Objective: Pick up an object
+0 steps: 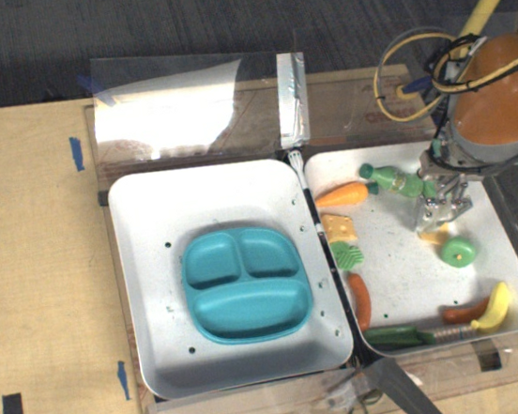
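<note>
**End effector low in the right bin, among eight toy foods**

The metal two-finger end effector [441, 208] hangs in the upper right part of the right shallow white bin [516, 257], under the grey arm with its orange band [494, 90]. From above, I cannot tell how it is set or whether anything is gripped. Its tip sits just above a small tan piece [430, 236] on the bin floor, and close beside that lies one round green disc-shaped toy [457, 252].

Just to the left of the end effector lies one green plastic bottle [391, 180], tilted, and touching its left end is one orange carrot toy [343, 196]. Down the bin's left wall come one yellow cracker-like square [339, 229], one ridged green leafy piece [348, 256] and one red-orange sausage shape [360, 298]. Along the near wall lie one dark green cucumber-like stick [399, 335], one short red piece [460, 313] and one yellow banana toy [494, 306], the last two touching.

The left shallow white bin [137, 217] holds one teal plastic divided plate [245, 282] with three compartments. Both bins rest on the tan desk [36, 278]. Yellow and blue cables [412, 77] loop behind the arm.
</note>
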`<state>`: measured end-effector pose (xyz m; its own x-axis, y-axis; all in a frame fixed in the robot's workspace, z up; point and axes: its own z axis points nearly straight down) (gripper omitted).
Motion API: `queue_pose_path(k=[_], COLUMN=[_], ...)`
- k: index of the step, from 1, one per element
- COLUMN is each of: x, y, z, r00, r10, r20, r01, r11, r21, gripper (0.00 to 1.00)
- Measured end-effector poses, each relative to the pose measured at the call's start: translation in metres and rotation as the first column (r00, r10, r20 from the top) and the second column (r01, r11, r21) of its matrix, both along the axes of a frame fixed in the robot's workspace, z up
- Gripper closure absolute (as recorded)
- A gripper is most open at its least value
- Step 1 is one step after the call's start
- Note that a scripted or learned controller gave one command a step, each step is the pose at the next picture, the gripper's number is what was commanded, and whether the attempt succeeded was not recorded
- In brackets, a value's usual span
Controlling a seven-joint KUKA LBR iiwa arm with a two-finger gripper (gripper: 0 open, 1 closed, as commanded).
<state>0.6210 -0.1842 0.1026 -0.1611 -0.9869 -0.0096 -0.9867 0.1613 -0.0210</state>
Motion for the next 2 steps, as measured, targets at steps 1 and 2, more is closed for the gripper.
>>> queue_pose_path(k=[1,2], x=[0.000,-0.067], y=[0.000,-0.030], z=[-0.001,-0.013], r00=[1.000,1.000], r10=[0.000,0.022], r20=[-0.002,-0.012], r01=[0.000,-0.022], r11=[1.000,1.000], r21=[0.001,0.004], gripper=[0.00,0.00])
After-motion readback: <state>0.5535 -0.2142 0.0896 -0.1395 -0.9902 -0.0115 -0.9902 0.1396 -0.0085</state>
